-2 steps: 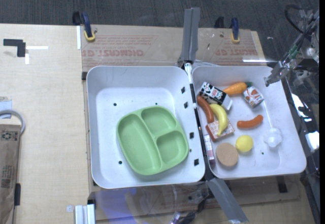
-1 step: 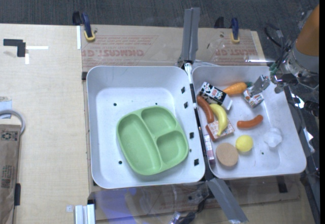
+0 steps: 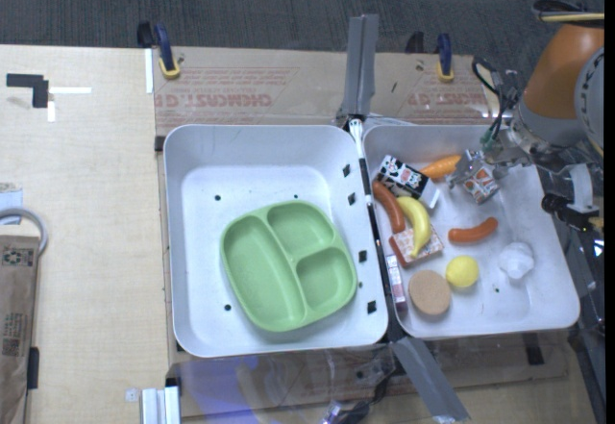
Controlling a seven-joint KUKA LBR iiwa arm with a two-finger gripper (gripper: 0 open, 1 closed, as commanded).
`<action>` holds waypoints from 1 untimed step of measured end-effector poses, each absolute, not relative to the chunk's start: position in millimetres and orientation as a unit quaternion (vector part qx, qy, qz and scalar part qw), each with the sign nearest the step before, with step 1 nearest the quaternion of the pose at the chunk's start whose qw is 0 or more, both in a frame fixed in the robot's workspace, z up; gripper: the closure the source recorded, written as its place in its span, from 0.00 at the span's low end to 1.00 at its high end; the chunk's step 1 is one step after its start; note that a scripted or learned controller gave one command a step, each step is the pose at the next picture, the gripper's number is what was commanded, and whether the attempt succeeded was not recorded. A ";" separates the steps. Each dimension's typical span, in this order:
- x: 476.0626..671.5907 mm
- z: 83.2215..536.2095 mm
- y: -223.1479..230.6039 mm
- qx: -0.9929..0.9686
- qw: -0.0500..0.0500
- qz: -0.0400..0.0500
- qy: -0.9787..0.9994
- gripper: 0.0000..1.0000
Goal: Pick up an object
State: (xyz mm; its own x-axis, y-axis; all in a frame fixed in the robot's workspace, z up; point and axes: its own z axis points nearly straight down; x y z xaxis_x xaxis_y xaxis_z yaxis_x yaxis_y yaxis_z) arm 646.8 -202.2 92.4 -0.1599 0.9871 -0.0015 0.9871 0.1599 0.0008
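Two white bins sit side by side on the bench (image 3: pixel 86 172). The gripper (image 3: pixel 478 170) is low at the right bin's (image 3: pixel 538 311) back edge, over a small box (image 3: pixel 479 184); I cannot tell if it has it. A green plate (image 3: pixel 288 264) lies in the left bin (image 3: pixel 192 220).

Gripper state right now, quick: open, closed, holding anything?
Gripper: down in the right bin at the small carton; whether it grips the carton cannot be told.

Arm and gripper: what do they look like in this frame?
The arm shows a rounded orange band beside a light grey casing at the view's right. Thin dark cables loop by the wrist. The gripper is a small grey metallic assembly; no markings are legible.
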 end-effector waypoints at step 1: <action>647.6 103.0 -202.4 0.647 0.002 0.000 0.762 1.00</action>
State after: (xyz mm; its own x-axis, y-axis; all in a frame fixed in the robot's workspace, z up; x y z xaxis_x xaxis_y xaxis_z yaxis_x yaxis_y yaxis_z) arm 647.6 -202.4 103.0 -0.1618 0.9868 -0.0040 0.9868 0.1618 0.0027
